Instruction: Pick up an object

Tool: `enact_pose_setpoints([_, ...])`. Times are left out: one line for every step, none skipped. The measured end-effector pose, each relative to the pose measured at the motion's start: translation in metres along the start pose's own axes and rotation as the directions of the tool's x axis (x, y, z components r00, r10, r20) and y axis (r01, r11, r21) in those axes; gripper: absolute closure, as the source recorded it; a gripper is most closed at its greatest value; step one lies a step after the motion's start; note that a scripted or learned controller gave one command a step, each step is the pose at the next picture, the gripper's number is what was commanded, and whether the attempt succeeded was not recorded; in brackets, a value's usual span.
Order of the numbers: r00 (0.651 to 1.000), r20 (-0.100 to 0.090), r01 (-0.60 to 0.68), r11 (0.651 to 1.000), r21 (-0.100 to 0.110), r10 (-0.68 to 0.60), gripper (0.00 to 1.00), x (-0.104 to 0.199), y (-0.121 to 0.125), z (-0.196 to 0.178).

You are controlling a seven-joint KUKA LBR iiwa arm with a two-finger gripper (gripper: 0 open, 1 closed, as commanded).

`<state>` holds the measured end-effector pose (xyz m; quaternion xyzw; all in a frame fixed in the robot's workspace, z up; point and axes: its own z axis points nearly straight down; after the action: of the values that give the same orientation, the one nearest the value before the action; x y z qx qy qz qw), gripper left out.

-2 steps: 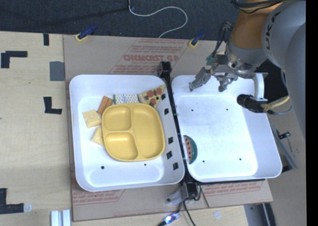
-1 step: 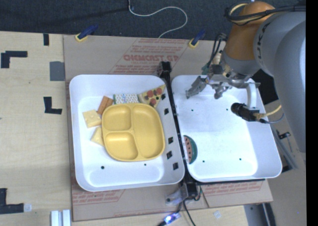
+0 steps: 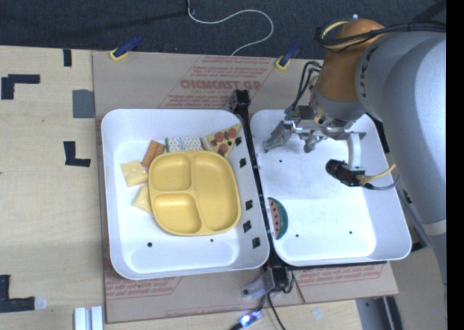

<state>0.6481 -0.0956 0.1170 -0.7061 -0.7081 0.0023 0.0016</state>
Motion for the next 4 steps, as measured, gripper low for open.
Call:
enact_pose_setpoints([1.0,0.0,0.0,1.0,-0.002,0.0,0.0,0.001,0.0,0.035])
enact_pose_setpoints([1.0,-0.001,0.001,1.0,-0.004,-0.001,1.0,0.002,0.0,0.023])
enact_pose_setpoints([1.0,-0.001,-0.001,1.0,-0.01,0.001,1.0,0.001,0.005,-0.04])
enact_pose_setpoints([1.0,-0.001,-0.002,1.0,-0.008,0.002,1.0,-0.003,0.002,-0.101])
